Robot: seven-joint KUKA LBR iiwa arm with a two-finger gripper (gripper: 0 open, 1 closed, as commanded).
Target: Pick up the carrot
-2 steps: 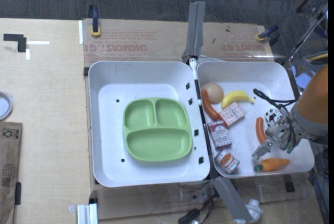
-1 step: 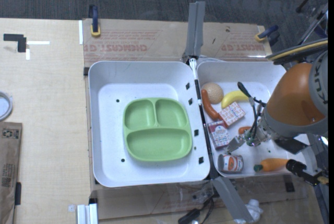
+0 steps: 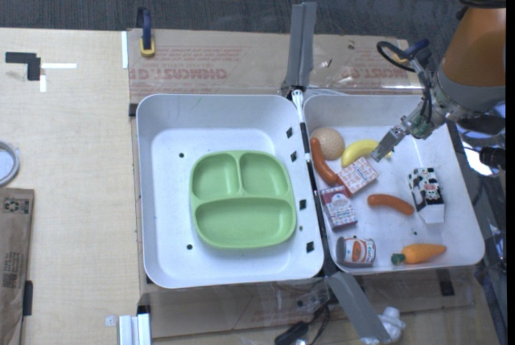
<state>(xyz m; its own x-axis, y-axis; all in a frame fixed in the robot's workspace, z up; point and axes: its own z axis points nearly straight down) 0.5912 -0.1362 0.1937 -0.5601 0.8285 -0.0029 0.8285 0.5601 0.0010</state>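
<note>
A wooden tabletop (image 3: pixel 64 134) carried two shallow white bins side by side. The left bin (image 3: pixel 157 174) held a green divided plate (image 3: pixel 241 200). The right bin (image 3: pixel 471 235) held the clutter, and everything below is placed against the carrot (image 3: pixel 420 253), the thing to be picked up.

The carrot lay on its side at the bin's near edge, orange body with a small green top pointing left, nothing touching it. Just to its left stood a small can (image 3: pixel 356 251). Up from the carrot lay a sausage (image 3: pixel 391 203), and to the right of that a black-and-white carton (image 3: pixel 426 195). Farther up and left of the carrot were two small red-and-white boxes (image 3: pixel 348 190), a second sausage (image 3: pixel 323 162), a round tan ball (image 3: pixel 327 139) and a yellow banana (image 3: pixel 360 150).

The grey arm with its orange band reached in from the right, and the gripper (image 3: pixel 386 147) hung well up from the carrot, near the far side of the bin, just beside the banana's right end. How far the jaws stood open I could not tell; nothing was seen held in them.

By my reading, the approach step was in hand and the pick had not begun. The next move would call for travel toward the bin's near edge, over the sausage, then a descent with the jaws set across the carrot's narrow width, clear of the bin wall and the can.
</note>
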